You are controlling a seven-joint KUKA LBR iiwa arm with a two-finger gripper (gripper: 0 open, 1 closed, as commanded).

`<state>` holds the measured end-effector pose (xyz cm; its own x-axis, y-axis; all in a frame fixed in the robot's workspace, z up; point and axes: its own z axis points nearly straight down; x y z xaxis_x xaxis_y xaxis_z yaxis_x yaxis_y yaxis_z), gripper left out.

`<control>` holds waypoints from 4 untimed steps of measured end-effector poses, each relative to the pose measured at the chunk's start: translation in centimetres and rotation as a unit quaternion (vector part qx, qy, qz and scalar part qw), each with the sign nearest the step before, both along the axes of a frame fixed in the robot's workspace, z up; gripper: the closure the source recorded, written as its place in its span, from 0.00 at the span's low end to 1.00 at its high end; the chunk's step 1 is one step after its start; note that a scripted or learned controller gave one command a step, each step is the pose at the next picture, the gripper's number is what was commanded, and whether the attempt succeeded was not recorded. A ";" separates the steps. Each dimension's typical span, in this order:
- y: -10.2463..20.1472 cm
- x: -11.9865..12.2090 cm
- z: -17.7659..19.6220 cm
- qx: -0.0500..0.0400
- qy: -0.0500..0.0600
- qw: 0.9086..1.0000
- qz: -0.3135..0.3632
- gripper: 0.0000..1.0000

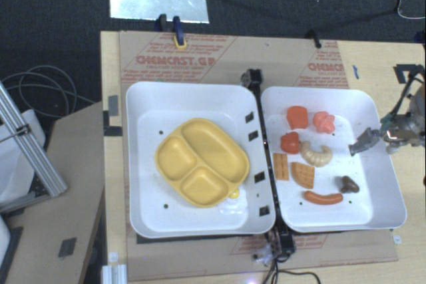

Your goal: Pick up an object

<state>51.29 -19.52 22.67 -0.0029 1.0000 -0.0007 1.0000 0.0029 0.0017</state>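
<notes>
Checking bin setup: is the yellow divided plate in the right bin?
No, the yellow divided plate lies in the left bin.

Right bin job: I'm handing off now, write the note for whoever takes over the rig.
Hand: over the right bin's right side, nothing seen between its fingers; open or shut is unclear.
Right bin: toy foods lie loose, among them a sausage, waffle, croissant, a brown piece, two red pieces and a pink one.
Left bin: holds a yellow divided tray.
Done: nothing picked.
Left: lower onto one item, grip, lift. The brown piece and croissant look nearest.
</notes>
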 end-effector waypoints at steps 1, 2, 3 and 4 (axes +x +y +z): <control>6.2 -2.6 2.7 0.002 0.000 1.000 0.003 0.00; 11.9 -2.5 1.2 0.001 0.001 1.000 0.003 0.00; 10.1 -2.7 -2.6 0.001 0.002 1.000 -0.001 0.00; 7.8 -2.6 -14.6 0.000 0.000 1.000 -0.002 0.00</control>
